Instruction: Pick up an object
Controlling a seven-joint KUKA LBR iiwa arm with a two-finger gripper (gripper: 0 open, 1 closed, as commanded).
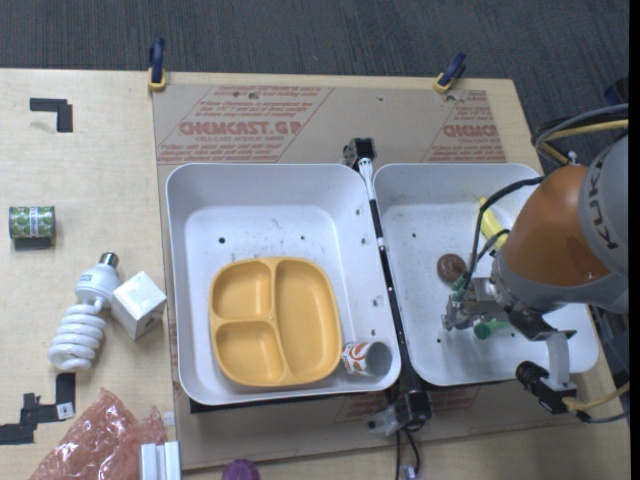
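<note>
My gripper (462, 313) is down inside the right bin (420, 228), near its middle, below the arm's orange band (545, 233). A small green object (487, 329) lies just to its right, touching or nearly touching it. A small brown round object (451, 265) rests on the bin floor a little above the gripper. A yellow object (490, 224) shows partly from under the arm at the bin's upper right. In the left bin (250, 218) lie a yellow divided plate (275, 320) and a small patterned cup (362, 358) on its side in the lower right corner.
Left of the bins, the bench holds a spiral light bulb (80, 323), a white cube (139, 304), a green can (32, 223) and a pink mesh bag (95, 438). Black cables run between the two bins and around the arm.
</note>
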